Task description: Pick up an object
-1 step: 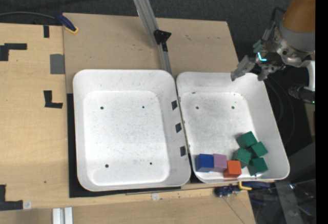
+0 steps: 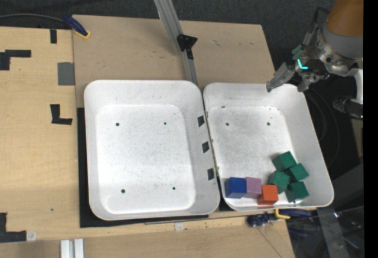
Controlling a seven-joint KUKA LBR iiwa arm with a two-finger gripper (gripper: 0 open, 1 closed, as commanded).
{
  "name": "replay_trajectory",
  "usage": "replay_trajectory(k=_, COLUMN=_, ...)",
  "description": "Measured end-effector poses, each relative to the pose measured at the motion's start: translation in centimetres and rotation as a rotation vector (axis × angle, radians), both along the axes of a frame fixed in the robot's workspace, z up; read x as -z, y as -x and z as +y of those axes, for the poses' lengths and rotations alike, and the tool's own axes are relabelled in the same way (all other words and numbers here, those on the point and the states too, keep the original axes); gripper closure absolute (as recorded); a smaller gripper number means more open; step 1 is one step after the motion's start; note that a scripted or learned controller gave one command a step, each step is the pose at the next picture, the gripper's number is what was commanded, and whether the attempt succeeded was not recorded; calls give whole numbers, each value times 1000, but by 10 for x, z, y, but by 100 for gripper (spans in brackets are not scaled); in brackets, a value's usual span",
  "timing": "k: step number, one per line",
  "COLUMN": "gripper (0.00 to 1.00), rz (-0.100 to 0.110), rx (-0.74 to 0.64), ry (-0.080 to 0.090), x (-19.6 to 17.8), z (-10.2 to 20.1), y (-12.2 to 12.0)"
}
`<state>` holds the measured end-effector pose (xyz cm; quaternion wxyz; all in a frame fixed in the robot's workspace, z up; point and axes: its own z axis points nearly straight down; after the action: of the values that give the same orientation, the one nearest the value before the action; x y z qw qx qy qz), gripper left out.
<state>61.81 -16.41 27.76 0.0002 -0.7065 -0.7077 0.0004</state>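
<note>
Gripper [image 2: 289, 79] hangs over the right bin's [image 2: 248, 94] far right corner, fingers spread apart with nothing between them. Left bin [image 2: 97, 97] sits alongside, touching it. Down in the right bin's near corner: green blocks [image 2: 289, 174] clustered together (hard to count), then blue cube [image 2: 237, 186], orange cube [image 2: 269, 193], pale purple cube [image 2: 253, 185] in a row.

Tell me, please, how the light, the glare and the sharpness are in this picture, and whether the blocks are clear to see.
Camera view: even overhead light; the left bin is bright, nearly washed out along its rim; soft shadows beside the blocks in the right bin; block colours read clearly, edges slightly soft; the gripper and floor at right are dim.
</note>
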Motion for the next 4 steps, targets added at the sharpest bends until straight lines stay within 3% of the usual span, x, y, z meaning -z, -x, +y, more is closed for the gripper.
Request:
replay_trajectory(k=3, gripper=0, rz=5, rx=1, ry=0, x=156, z=17, y=14)
replay_trajectory(k=4, gripper=100, rz=1, rx=-1, ry=0, x=144, z=18, y=12)
